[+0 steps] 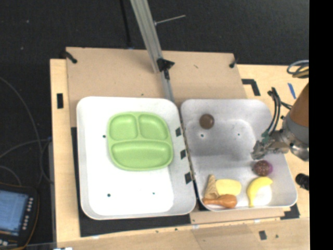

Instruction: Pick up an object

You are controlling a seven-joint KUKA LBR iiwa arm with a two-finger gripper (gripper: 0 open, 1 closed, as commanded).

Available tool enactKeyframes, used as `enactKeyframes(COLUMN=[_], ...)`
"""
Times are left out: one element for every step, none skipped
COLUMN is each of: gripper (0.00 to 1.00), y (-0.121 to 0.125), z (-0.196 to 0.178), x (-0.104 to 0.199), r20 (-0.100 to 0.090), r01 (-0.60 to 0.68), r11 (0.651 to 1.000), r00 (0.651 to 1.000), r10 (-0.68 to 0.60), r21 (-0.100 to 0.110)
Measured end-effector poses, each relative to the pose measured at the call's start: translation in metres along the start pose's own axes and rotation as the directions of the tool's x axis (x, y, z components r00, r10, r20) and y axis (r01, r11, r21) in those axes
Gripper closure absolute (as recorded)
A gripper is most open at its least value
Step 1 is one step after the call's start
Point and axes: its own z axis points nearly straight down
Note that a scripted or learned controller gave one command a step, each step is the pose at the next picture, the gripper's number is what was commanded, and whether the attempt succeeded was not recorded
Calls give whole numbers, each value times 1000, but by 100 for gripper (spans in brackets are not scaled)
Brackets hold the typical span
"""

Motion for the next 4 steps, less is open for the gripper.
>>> enactKeyframes(gripper=[100, 100, 100, 100], y=[-7, 3, 3, 19], z=[-59, -106, -123, -111], x=[-1, -5, -7, 51], r20=[0, 0, -2, -4], r01=[5, 6, 7, 10], r11=[1000, 1000, 1000, 1000], r00=[1000, 1000, 1000, 1000], r10=[-5, -6, -7, -10], r21=[-2, 0, 3, 4])
